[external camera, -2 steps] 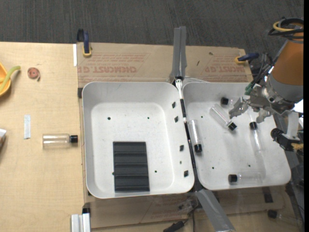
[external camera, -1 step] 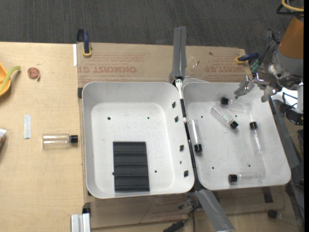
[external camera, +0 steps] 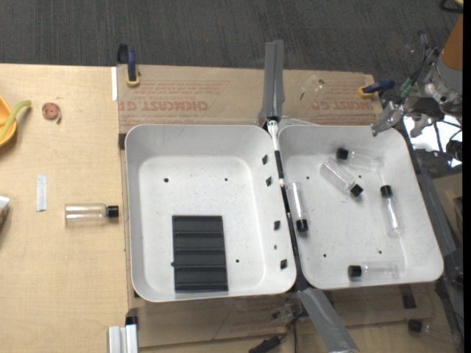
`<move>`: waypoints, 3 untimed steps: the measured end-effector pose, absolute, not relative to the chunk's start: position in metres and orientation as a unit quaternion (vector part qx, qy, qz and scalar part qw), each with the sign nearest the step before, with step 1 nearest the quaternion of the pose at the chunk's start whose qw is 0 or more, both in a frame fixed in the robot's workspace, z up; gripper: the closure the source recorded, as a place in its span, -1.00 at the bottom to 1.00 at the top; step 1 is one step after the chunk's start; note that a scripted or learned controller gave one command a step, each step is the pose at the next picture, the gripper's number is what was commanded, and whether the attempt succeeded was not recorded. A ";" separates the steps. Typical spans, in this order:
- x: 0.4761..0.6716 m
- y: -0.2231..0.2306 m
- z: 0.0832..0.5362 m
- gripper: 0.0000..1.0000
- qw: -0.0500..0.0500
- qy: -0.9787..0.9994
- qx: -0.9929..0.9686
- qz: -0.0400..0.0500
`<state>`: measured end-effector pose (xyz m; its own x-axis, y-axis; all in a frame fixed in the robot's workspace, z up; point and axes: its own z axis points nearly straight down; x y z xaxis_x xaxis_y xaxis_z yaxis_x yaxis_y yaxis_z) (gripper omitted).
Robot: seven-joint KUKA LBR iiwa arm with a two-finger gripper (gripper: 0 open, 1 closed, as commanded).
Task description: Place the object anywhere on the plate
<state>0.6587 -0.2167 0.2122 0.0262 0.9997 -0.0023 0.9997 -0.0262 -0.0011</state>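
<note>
A dark ridged plate (external camera: 199, 254) lies flat in the left bin (external camera: 147, 197), near its front. Several clear vials with black caps lie in the right bin (external camera: 419, 226): one along its left wall (external camera: 296, 204), one slanted in the middle (external camera: 338, 176), one near the back (external camera: 359, 160), one toward the right (external camera: 390, 212) and one at the front (external camera: 377, 272). My gripper (external camera: 397, 126) hangs over the right bin's back right corner, above and apart from every vial. It is open with nothing between its fingers.
Another capped vial (external camera: 88, 212) lies on the wooden bench left of the bins. A divider bar (external camera: 274, 79) stands behind the gap between the bins. Blue clamps (external camera: 129, 65) hold the cardboard at the back.
</note>
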 end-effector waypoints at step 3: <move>0.630 -0.218 0.427 -1.00 0.000 0.668 0.744 -0.001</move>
<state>0.6297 -0.2184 0.4273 0.1070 0.9943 -0.0016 0.9943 -0.1070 -0.0006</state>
